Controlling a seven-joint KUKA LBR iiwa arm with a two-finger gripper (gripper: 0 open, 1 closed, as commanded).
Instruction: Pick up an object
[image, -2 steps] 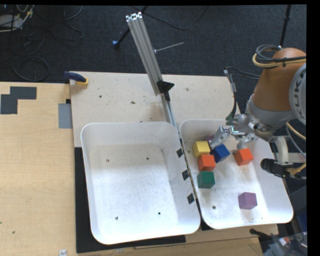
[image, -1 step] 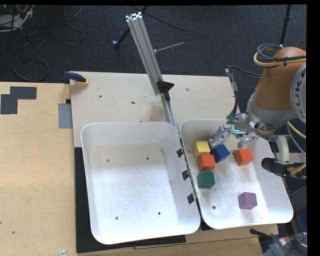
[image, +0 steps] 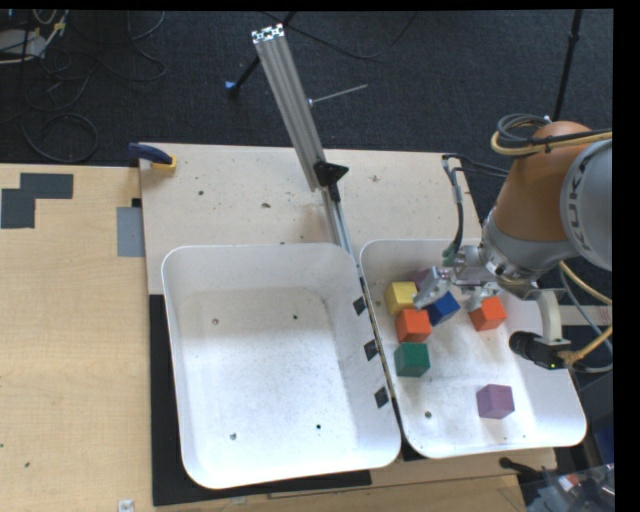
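In the right bin (image: 560, 425) the end effector (image: 452, 290) sits low among the blocks, right over a blue block (image: 443, 306); whether it grips is unclear. A yellow block (image: 403, 294), orange block (image: 413, 324) and green block (image: 411, 359) cluster beside it, a second orange block (image: 487, 314) just right, a purple block (image: 494, 401) apart.

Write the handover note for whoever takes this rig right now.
Gripper: down in the right bin, over the cluster of blocks, right at the blue block. Whether the fingers are open or shut cannot be told, so no grasp is confirmed.
Things: yellow block, blue block, two orange blocks and green block bunched in the right bin's upper half; purple block apart, nearer the front rim.
Done: arm is at the cluster.
Left: get a block visibly between the fingers and lift it.
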